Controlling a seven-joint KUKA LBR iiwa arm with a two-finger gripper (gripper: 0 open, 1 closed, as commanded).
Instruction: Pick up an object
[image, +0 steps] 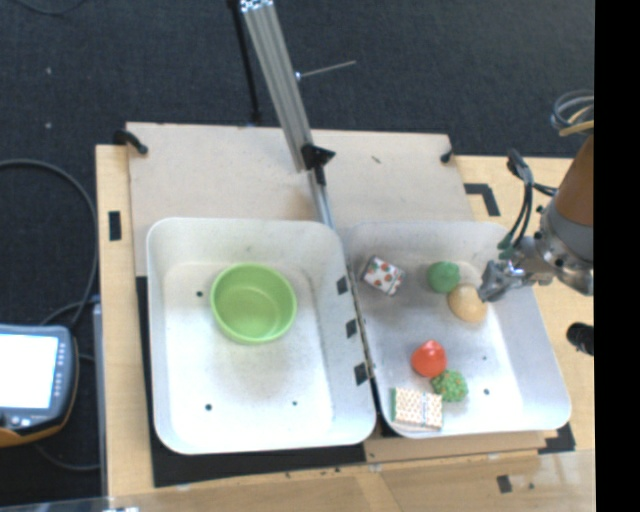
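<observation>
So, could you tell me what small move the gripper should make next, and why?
Probably a short descent onto the pale yellow egg-shaped object. The gripper sits just to that object's right in the right white bin, with nothing visibly between its fingers. The round green ball lies close on the far side, so the move should stay small.

Both bins (180, 250) white w/ grey scuffs. Left-centre: lime-green bowl (254, 302). Right-centre: small box (381, 275) white w/ red spots, dark-green ball (444, 276), pale-yellow egg-shaped obj (466, 304). Lower right: red-orange round obj (429, 359), bright-green knobbly obj (451, 386), cream packet (418, 408) w/ fine orange-and-green print. Bench (250, 170) light tan; floor (100, 70) dark charcoal. Arm (575, 195) at right edge: orange-brown over grey.
</observation>
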